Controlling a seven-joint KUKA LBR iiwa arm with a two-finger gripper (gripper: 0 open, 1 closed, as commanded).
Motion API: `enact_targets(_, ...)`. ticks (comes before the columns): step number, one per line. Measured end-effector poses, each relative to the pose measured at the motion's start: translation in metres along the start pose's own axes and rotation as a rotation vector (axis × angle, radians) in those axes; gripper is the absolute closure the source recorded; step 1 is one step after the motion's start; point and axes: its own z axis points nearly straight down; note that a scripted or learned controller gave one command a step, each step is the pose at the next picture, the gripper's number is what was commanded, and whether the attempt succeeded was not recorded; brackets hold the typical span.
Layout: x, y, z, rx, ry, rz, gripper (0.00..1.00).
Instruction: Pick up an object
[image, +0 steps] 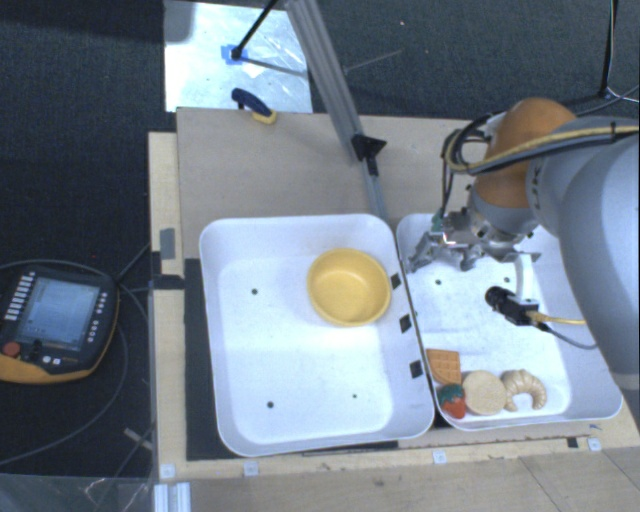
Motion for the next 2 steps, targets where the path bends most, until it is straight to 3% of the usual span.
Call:
enact_targets(1,0.000,0.002,-0.013,-0.005,-0.001,0.000,1.00)
enact_targets(2,-0.009,0.004,-0.062,-0.008,-0.001,0.000,1.00)
